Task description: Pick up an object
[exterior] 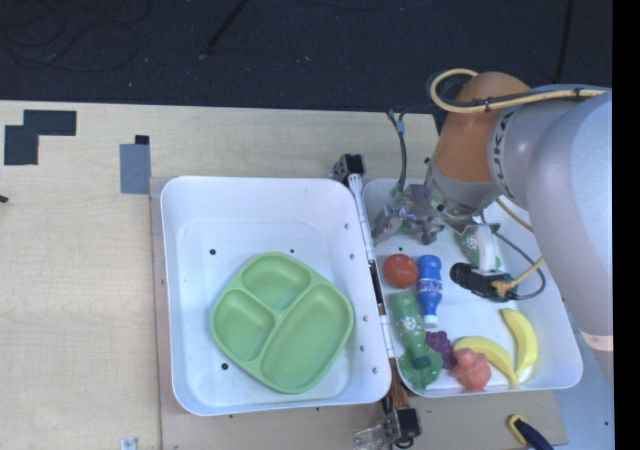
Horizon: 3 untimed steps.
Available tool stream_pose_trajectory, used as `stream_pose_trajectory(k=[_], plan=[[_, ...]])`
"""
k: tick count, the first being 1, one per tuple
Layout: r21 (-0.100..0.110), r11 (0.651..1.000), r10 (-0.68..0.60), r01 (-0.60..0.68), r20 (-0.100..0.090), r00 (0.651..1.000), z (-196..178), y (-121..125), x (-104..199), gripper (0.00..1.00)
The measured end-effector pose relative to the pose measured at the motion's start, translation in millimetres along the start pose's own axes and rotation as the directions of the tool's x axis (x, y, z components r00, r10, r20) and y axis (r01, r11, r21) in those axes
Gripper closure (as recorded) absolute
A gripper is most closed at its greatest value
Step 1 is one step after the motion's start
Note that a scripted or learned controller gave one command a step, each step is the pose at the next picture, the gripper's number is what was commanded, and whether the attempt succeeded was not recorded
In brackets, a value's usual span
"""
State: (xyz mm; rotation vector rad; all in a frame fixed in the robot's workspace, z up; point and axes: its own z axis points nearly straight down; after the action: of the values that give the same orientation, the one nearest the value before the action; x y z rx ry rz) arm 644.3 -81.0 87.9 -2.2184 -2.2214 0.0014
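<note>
- The likeliest target is the red round fruit (400, 270). It lies in the right bin (566, 370), in the half farther from the camera and close to the wall shared with the other bin.
- Being round, it has no long axis, so any closing direction would probably serve.
- A blue bottle (429, 283) lies just beside it on the arm's side, its length running from the far edge toward the near one. This crowds that flank.
- The gripper (408, 221) hangs low over the bin's far corner, and the fruit sits just beside it toward the near edge.
- The coming move therefore looks like a short shift toward the camera and then down.
- Whether the gripper is wide or narrow cannot be told from this slant, and nothing is seen held in it.
- Farther along lie a green bottle (408, 323), purple grapes (438, 345) and a banana (521, 340).
- The left bin (200, 208) bears a green divided plate (283, 323), well apart from the gripper.
</note>
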Motion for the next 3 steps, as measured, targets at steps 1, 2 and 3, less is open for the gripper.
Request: stream_pose_trajectory(k=[1,2,3], plan=[[0.0,1.0,0.001,-0.001,0.0,1.0,0.0,-0.1,-0.1,0.0],[0.0,1.0,0.001,-0.001,-0.001,1.0,0.1,0.0,-0.4,0.0],[0.0,1.0,0.001,-0.001,-0.001,1.0,0.1,0.0,-0.5,0.0]])
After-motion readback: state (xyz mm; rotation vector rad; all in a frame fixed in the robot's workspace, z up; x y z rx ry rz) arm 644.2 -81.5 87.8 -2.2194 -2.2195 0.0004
